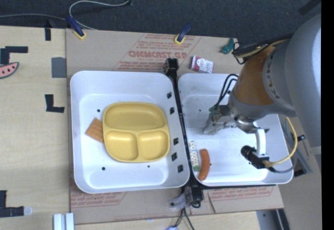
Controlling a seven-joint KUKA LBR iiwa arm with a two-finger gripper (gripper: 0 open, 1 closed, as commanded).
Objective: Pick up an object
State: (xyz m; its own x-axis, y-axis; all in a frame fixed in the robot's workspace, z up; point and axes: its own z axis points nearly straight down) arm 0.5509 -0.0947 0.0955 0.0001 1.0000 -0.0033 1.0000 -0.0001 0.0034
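Observation:
A yellow divided plate (136,131) lies in the left bin (83,98), with a tan cracker-like piece (95,130) tucked under its left edge. In the right bin (229,174) an orange-red sausage (204,164) rests near the front left corner, beside a small patterned strip (194,157) along the dividing wall. My gripper (213,121) hangs low over the middle of the right bin, above and to the right of the sausage. Nothing shows between its fingers.
The grey arm with its orange band (255,83) covers the right bin's right half. A small red and white packet (201,64) lies on the cardboard behind the bins. Yellow clamps (182,36) and a cable (99,2) sit at the back.

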